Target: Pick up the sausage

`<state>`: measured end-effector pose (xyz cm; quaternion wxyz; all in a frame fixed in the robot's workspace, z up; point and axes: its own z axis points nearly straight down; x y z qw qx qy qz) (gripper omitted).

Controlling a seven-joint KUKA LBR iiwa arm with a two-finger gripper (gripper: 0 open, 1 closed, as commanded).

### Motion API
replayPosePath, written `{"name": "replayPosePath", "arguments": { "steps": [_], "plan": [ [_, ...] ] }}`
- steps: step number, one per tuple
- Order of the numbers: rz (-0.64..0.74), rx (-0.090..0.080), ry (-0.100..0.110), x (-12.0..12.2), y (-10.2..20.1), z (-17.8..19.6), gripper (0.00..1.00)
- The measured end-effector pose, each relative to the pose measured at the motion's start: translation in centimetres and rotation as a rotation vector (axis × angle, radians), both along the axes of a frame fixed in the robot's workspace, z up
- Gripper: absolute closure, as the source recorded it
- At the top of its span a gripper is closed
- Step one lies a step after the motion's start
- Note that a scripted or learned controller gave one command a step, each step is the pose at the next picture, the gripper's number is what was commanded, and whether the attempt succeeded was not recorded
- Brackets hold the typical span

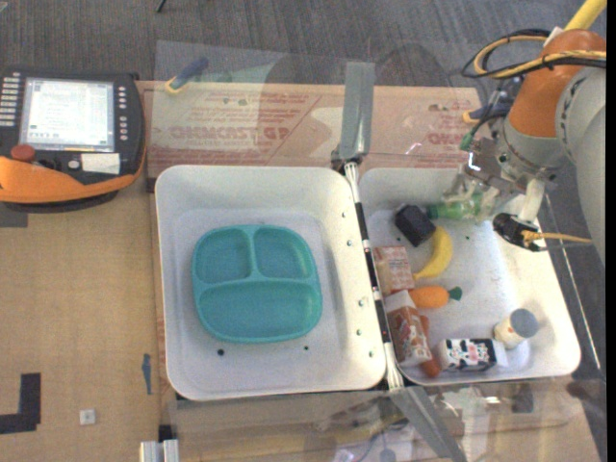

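A: Bins first. What's in your left bin?

B: Teal divided plate, nothing on it.

A: Right bin?

B: Sausage in its packet against the left wall, near the front. You also have a banana, carrot, black block, milk carton and small bottle.

A: Gripper?

B: Over the bin's back edge; can't tell how your jaws stand.
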<state>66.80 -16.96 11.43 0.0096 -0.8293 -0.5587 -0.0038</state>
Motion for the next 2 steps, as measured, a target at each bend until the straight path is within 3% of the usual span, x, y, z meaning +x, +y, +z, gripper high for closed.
{"name": "replayPosePath", "arguments": {
  "steps": [1, 2],
  "plan": [
    [-0.042, -0.021, -0.006, 0.0, 7.2, 12.5, 1.00],
    [-0.260, -0.021, -0.003, -0.1, 18.1, 14.1, 1.00]
  ]
}}
